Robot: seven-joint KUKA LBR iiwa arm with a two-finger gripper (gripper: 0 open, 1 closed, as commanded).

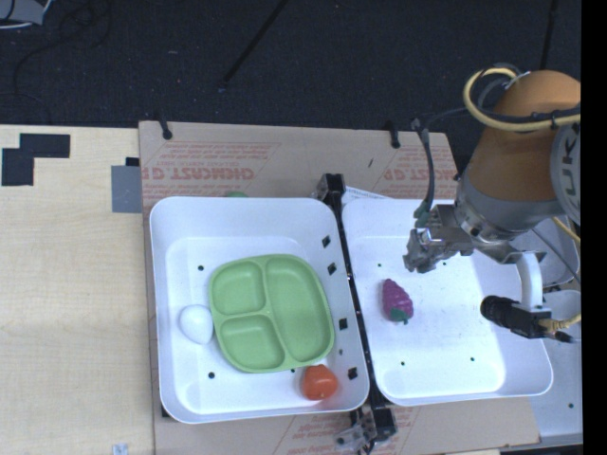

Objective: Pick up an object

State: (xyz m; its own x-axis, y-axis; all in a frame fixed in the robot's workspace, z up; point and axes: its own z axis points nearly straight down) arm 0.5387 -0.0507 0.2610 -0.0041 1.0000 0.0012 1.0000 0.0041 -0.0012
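Purple toy, right white bin, wooden bench

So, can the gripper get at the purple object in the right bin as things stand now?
Probably yes. The gripper is above the right bin, just up and right of the purple object, which lies alone on the bin floor with nothing over it or beside it. The way down looks free.

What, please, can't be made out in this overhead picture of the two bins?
- Tool: dark and small in the camera view; its state cannot be told.
- Green thing behind the left bin: the bin's rim hides nearly all of it.
- Purple vegetable: too small to tell exactly what it is.
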